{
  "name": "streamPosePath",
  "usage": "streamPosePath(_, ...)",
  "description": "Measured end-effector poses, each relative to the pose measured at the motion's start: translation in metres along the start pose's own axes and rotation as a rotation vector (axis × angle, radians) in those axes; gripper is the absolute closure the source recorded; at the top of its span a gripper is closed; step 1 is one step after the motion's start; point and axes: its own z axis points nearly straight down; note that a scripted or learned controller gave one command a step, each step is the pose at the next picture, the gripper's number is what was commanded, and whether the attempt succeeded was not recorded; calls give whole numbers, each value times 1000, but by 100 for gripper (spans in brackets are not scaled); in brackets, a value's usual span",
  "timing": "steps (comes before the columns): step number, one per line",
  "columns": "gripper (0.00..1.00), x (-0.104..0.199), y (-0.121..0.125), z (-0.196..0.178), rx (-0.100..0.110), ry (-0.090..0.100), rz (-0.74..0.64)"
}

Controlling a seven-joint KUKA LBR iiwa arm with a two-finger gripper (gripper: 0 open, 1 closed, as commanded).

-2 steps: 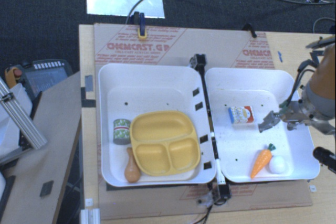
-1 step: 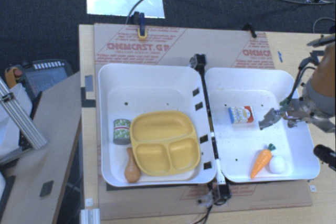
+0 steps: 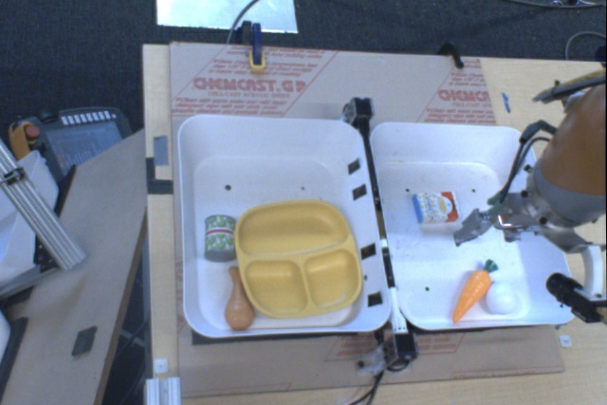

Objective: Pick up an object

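Carrot (image 3: 471, 294) and egg (image 3: 501, 299) are seen lowest in the right bin (image 3: 417, 156), just beside each other and possibly touching, close to the bin's front wall. Carton (image 3: 435, 208) lies apart from them, nearer the bin's middle, label up.

Gripper (image 3: 471, 230) is positioned over the right bin, between carton and carrot, just right of the carton. Fingers: state cannot be told, the tips are blurred and too small. Nothing is seen between them, so no hold is claimed. Gripper height above the bin floor cannot be judged from the slanted view.

Task thing: none is singled out; any of the 3 right-bin items would serve. The carton is judged the likeliest target, being nearest the gripper and standing clear on all sides, so room for the fingers is given. Carrot and egg are judged harder: packed together near the wall, and the egg is round and likely to roll or slip.

Left bin (image 3: 204, 204) is occupied by a yellow tray (image 3: 299, 256) with 3 compartments, a can (image 3: 219, 236) upright at its left edge, and a drumstick (image 3: 237, 303) at its front-left corner, touching or nearly so. These are well apart from the gripper and are judged out of play for this try.

Pick is judged not yet done.
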Motion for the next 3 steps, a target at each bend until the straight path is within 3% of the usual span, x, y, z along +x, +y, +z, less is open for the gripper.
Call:
streamPosePath(1,0,-3,-1,62,2,0,1)
streamPosePath(2,0,-3,0,75,-1,-1,1)
streamPosePath(3,100,-3,1,64,-4,-1,1)
